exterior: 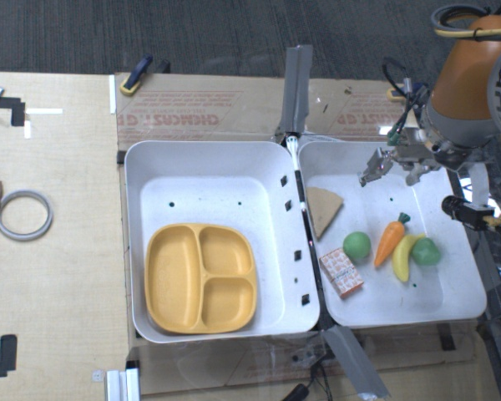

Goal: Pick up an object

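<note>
- The arm (472, 73) reaches in from the right, and its gripper (398, 167) hangs over the back part of the right bin (459, 295), near the rear wall.
- We see two dark tips spread apart, one near the bin's centre and one further right. We read the fingers (372, 174) as open, with nothing between them.
- Candidate things all lie in the right bin, towards its front half: a tan wedge (324, 209) against the left wall, a green ball (357, 245), a small red-and-white box (341, 272), a carrot (391, 239), a banana (402, 258) and a green lump (426, 251).
- The carrot, banana and green lump touch or nearly touch one another. The ball and the box stand apart from that cluster and from each other.
- The left bin (142, 224) carries a yellow divided plate (202, 276). The worktop (50, 307) to the left bears a ring of tape (21, 215).
- Step in hand, by our judgement: approach. No grasp is made yet, and the gripper stands above and behind every thing, touching none.
- Next move, as we judge it: come forward over one thing, then lower with the fingers either side of it. The ball or the box looks the cleaner target, having free space around it.
- Risk noted: in the cluster, a finger could land on a neighbour and push it aside.
</note>
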`<state>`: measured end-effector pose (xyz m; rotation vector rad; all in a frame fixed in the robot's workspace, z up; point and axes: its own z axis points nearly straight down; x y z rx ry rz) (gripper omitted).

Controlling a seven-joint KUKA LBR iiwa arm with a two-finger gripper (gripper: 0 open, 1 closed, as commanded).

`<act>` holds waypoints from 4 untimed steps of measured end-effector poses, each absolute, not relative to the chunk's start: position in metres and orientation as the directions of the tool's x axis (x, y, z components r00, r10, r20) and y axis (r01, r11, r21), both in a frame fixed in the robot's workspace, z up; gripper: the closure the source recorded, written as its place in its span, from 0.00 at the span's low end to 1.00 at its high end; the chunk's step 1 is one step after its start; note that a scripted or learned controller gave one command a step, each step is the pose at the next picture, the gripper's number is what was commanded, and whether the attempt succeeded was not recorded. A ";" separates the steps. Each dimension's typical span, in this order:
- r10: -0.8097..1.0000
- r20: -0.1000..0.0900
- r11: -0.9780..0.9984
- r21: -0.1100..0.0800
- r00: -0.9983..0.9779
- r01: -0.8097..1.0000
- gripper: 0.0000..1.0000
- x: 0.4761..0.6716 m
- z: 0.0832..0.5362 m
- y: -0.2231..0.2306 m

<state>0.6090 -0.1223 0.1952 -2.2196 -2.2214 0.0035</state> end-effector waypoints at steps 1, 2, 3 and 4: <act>0.999 0.000 0.048 -0.001 -0.048 0.999 0.00 0.580 0.092 -0.191; 0.999 0.000 0.045 0.000 -0.045 0.999 1.00 0.581 0.101 -0.191; 0.999 0.000 0.045 0.000 -0.045 0.999 0.00 0.581 0.101 -0.191; 0.989 0.001 -0.148 -0.004 0.148 0.989 0.00 0.547 0.091 -0.173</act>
